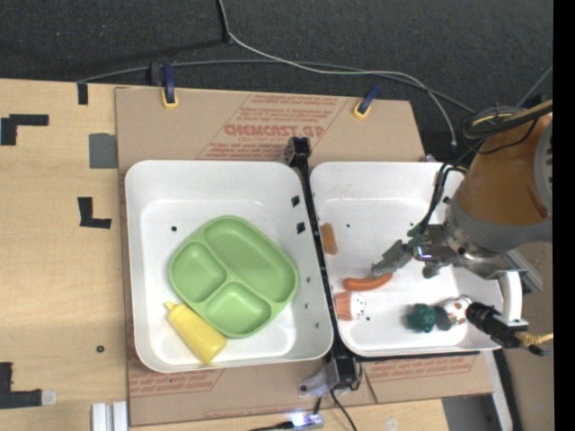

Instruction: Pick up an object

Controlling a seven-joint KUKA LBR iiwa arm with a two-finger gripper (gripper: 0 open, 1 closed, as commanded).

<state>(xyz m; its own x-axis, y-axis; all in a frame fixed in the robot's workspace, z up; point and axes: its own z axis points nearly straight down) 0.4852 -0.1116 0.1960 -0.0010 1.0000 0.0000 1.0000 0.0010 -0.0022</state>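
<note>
My gripper (pixel 411 265) hangs over the middle of the right bin (pixel 377 191), fingers spread open with nothing between them. Its left finger (pixel 389 261) ends just above the right tip of an orange sausage-shaped toy (pixel 368 282) lying on the bin floor. Near the bin's front wall sits a dark green lump (pixel 420 318), and beside that a small white and red toy (pixel 456 311). An orange block with a white dotted face (pixel 350 306) rests at the front left. By the left wall lies a small orange-brown piece (pixel 329 238).
The left bin (pixel 144 196) holds a green divided plate (pixel 234 275) and a yellow bottle (pixel 195 332) at its front left corner. A black divider (pixel 310 223) separates the bins. The arm's orange band (pixel 503 182) looms over the right bin's right side.
</note>
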